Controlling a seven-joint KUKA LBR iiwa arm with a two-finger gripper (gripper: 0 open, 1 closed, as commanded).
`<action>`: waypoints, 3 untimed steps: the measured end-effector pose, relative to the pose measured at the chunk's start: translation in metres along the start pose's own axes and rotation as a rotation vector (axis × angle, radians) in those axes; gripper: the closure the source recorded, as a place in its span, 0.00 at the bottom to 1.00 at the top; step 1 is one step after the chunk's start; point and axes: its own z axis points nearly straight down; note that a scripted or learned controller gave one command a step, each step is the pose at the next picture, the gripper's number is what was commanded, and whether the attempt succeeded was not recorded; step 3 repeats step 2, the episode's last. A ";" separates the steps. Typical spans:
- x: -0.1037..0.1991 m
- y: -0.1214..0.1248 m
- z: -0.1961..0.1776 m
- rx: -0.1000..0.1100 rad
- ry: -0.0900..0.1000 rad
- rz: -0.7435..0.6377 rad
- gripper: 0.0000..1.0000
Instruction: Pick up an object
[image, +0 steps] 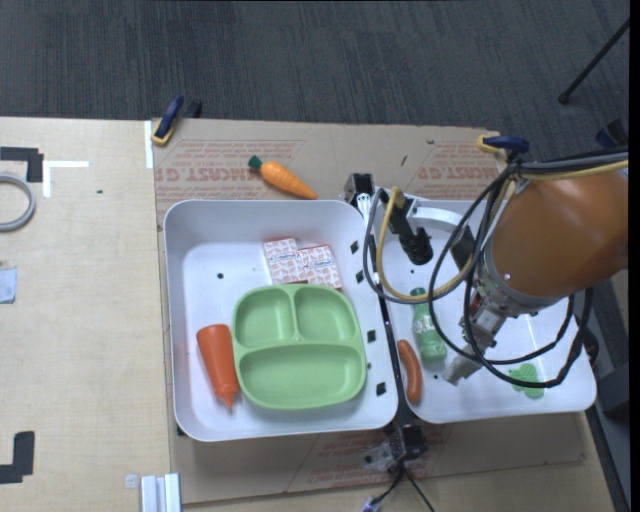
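While the grey arm (560, 240) hangs over the right bin (560, 400), its hand's (462, 368) grip cannot be told. Left of the hand lies a small green bottle (430, 335), then a red sausage (408, 368).

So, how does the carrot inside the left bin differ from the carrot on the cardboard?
The carrot in the left bin looks larger and lies beside the green divided plate, pointing toward the camera. The carrot on the cardboard looks smaller, shows a green top and lies slanted outside the bins. Both are orange.
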 end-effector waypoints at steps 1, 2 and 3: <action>-0.016 -0.023 0.000 0.000 0.000 -0.134 0.00; -0.011 -0.021 0.000 0.000 -0.001 -0.407 0.00; -0.011 -0.021 0.000 0.000 -0.001 -0.407 0.00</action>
